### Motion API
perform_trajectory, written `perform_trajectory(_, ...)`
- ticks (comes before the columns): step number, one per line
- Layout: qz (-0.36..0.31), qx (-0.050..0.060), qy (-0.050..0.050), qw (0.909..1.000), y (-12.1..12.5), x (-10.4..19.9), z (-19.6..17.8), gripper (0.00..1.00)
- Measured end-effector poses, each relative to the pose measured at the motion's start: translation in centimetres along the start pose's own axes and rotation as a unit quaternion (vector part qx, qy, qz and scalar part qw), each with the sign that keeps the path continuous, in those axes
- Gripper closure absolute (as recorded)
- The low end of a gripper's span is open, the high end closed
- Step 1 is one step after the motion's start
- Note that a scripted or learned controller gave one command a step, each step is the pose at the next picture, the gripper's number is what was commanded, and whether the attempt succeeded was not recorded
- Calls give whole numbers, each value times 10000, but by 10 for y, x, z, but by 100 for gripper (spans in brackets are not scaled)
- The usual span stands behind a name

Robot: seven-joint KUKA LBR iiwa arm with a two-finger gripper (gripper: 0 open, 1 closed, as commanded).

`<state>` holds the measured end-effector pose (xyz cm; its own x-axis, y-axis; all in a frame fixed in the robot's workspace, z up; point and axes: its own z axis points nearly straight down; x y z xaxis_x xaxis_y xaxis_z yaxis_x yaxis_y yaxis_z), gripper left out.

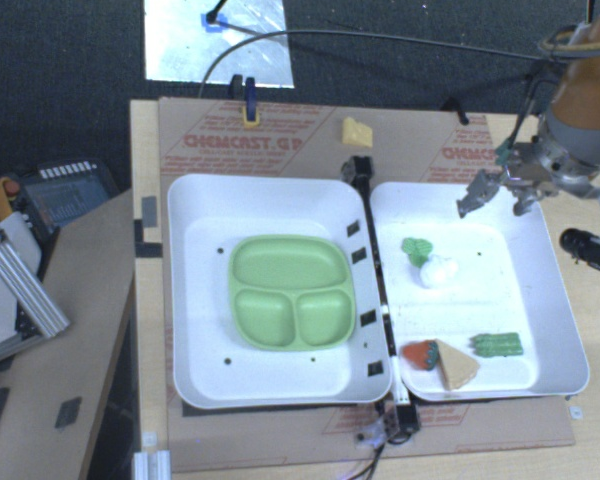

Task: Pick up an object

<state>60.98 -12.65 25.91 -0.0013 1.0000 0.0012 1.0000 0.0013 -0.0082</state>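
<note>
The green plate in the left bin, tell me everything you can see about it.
The green plate is pale green, looks like smooth plastic, and has rounded corners. It is divided into three compartments: one wide one at the far side and two smaller ones side by side at the near side. It lies flat, right way up, near the middle of the left bin, resting on the floor of the bin.

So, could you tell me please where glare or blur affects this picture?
Camera view: glare washes out the foil sheet at top; the white object nearly blends into the right bin; the gripper looks soft; the green tray is evenly lit.
</note>
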Motion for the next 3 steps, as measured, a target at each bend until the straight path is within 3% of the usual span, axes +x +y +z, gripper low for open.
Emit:
perform_trajectory(1, -9, -50, -7, 10000, 2, 0, -6, 0)
perform_trajectory(2, 3, -28, -5, 10000, -8, -1, 44, 0)
perform_trajectory(3, 3, -28, -6, 10000, -2, -9, 102, 0)
